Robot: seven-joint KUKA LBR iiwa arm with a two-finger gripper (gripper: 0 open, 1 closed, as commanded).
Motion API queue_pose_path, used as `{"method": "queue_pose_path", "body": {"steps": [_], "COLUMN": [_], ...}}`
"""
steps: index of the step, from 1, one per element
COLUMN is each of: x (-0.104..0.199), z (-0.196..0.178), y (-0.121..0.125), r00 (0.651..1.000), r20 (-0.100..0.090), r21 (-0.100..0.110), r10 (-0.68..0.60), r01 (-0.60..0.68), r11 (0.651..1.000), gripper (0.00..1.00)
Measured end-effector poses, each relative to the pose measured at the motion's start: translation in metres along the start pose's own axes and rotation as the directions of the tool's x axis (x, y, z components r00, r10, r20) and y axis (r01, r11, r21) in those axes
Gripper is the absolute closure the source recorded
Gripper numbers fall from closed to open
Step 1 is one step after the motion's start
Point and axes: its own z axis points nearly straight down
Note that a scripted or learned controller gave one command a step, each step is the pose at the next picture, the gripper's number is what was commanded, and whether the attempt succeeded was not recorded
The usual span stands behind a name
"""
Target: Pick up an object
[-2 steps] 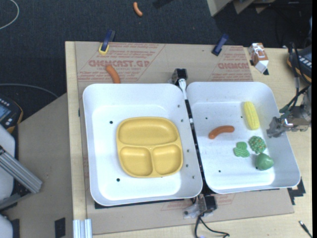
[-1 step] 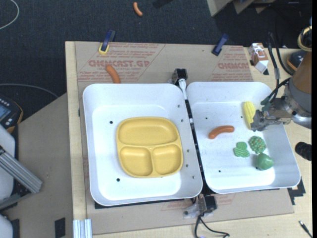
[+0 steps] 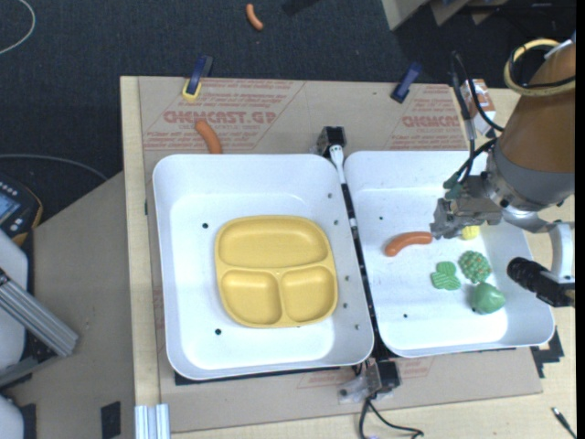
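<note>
In the right bin [image 3: 402, 327], the gripper [image 3: 448, 230] hangs just right of the orange sausage [image 3: 407, 242], which lies free on the floor. Approach step, I judge; next it must centre over it. Claw state: cannot tell.

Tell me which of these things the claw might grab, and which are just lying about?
In the claw's bin:
orange sausage
small yellow piece
three green toy vegetables

Lying about:
yellow divided plate in the left bin
sausage on the board
sausage on the floor
</note>
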Motion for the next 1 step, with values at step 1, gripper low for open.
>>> {"method": "queue_pose_path", "body": {"steps": [1], "x": [0.0518], "z": [0.0148], "y": [0.0177], "r00": [1.0], "r20": [-0.001], "r21": [0.001], "r10": [0.0], "r01": [0.0], "r11": [1.0], "gripper": [1.0]}}
